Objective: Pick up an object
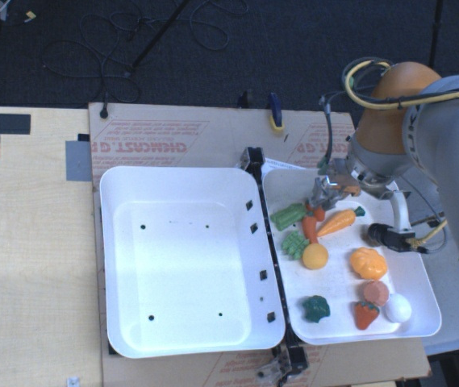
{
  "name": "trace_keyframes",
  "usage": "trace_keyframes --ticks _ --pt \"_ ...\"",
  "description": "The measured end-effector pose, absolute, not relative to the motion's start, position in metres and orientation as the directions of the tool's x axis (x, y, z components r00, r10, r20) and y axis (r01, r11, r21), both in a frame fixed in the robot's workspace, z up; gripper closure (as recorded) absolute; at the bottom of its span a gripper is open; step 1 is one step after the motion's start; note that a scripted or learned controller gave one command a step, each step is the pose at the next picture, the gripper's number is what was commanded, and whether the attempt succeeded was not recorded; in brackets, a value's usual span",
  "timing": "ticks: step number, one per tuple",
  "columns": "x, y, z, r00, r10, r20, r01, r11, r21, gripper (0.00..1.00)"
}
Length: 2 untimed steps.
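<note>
- Toys crowd the right bin point(423, 285) on the table point(35, 256): a carrot point(338, 222), a green pod point(288, 215), a ridged green piece point(294, 244), a yellow ball point(315, 256), an orange pepper-like piece point(369, 263), a broccoli floret point(316, 308), a strawberry point(365, 315), a pinkish round piece point(376, 292) and a white egg point(398, 308)
- Arm point(423, 127) reaches in from the right, its hand point(323, 193) low over the bin's upper part, just above a small red-orange piece point(310, 226) that lies between the pod and the carrot
- Hand's state cannot be told from this slanted view; nothing is visibly clasped in it
- Every toy appears to rest on the bin floor, none raised, so the pick looks not yet done
- Judged from the hand's place, the likely target is the cluster beneath it, the small red-orange piece or the carrot's leafy end
- Left to do: close on one toy and lift it clear, tricky with neighbours lying so near
- Left bin point(181, 256) sits beside the right one, their rims touching along a black hinge strip point(263, 248)
</note>
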State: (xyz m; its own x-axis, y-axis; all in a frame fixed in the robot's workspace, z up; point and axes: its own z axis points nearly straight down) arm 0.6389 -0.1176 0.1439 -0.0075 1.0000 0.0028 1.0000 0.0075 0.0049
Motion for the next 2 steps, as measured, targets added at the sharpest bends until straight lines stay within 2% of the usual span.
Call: trace_keyframes --ticks 1,2 --pt "0.623 -0.081 0.097 -0.004 1.0 0.002 1.0 0.004 -0.005 1.0" --pt "0.645 -0.107 0.106 0.001 1.0 -0.001 1.0 -0.001 0.0 1.0"
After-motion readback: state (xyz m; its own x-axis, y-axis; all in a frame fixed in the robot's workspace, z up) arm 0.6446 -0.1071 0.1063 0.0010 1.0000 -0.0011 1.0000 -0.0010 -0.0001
